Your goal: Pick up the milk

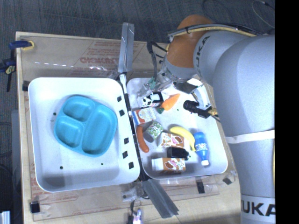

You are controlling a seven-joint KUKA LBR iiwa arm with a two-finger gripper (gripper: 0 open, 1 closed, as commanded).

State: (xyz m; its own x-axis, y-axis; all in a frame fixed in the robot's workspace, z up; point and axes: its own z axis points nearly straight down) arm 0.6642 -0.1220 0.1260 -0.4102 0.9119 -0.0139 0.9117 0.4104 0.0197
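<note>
The right white bin (219, 158) is crowded. A yellow banana (183, 135), a blue plastic bottle (201, 147), a long orange sausage (142, 139), an orange carrot (171, 101) and small printed cartons (169, 164) are packed close together, with little room left between them. The big grey arm (233, 64) covers the far right corner. In the left white bin (42, 167), a blue divided tray (86, 124) fills the middle, and bare floor is left all around it.

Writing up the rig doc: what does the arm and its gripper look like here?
The bulky grey arm has smooth rounded links, an orange band above the wrist, and black KUKA lettering low on its base. Thin cables loop over the orange section. The gripper looks small, dark and metallic, with a black-and-white fitting beside it.
</note>
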